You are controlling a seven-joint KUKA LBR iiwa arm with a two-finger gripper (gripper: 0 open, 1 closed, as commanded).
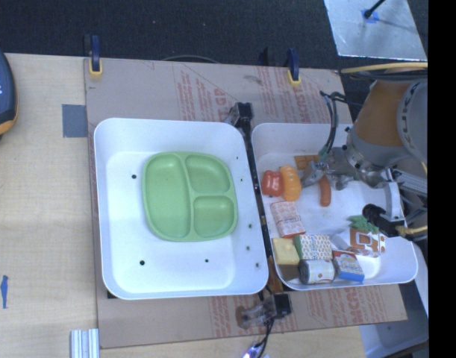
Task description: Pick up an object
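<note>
the arm reaches in from the right and its pincer (322, 171) hangs low over the back part of the right bin (407, 271), right above a small red sausage-shaped piece (325, 192); the sausage lies upright in the view just under the tips, and i cannot tell whether it is touched or gripped, so i would not call it held. whether the pincer is wide or narrow cannot be told from here, since the metal parts blur together against the white floor. the pickable things are all crowded in that right bin, probably so the arm has many targets within one short reach: a red piece (270, 183) and an orange piece (290, 183) touching each other near the bin's left wall, a small patterned box (286, 218) just in front of them, a yellow block (285, 250), a dotted packet (316, 246), a dark can on its side (316, 272) and a blue and white carton (348, 268) along the front wall. the left bin (112, 222) carries a green divided plate (189, 195) lying flat in its middle, well apart from the arm, likely as a drop place. the brown sheet under both bins on the tabletop (41, 222) bears red print, too faint to read; the packets' labels are likewise too small to make out.
</note>
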